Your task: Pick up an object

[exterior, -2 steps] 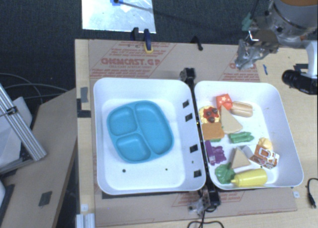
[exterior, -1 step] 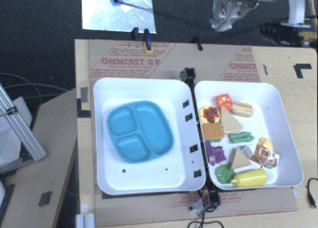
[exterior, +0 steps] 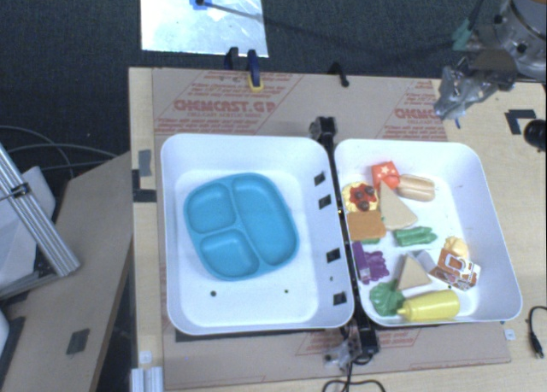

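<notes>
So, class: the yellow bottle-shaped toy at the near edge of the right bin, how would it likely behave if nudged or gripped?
The yellow bottle lies on its side and looks rounded, so a nudge would probably roll it. Its glossy surface suggests it may slip between fingers. It rests against the green toy and the bin wall, which might limit rolling.

Right bin (exterior: 491, 211) is crowded w/ toy food (exterior: 402, 236) through its middle & front, leaving open floor only along its far & right walls, while left bin (exterior: 175, 236) has clear margins around the blue divided plate (exterior: 241, 225).
</notes>
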Motion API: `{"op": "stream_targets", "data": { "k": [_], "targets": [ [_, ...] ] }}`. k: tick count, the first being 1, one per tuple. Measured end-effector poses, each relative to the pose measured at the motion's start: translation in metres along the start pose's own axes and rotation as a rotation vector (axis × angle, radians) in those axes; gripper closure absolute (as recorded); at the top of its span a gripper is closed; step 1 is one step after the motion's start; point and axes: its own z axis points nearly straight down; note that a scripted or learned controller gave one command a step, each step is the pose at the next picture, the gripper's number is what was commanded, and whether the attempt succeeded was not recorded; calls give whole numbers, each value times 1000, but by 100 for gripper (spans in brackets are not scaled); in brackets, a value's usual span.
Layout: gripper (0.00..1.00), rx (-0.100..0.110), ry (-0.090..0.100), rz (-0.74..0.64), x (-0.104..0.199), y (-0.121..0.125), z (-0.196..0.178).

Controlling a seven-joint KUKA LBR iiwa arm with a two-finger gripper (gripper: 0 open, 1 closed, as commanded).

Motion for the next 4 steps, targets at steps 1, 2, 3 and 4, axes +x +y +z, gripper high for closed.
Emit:
{"op": "stream_targets", "data": {
  "k": [1,2,3,4],
  "targets": [
    [100,-12,6,-24,98,24,-25],
    [100,-5,1,-6,28,34,15],
    [100,-5,-1,-1,-85,61,60],
    [100,-4,1,-8,-152,103,164]
  ]
}}
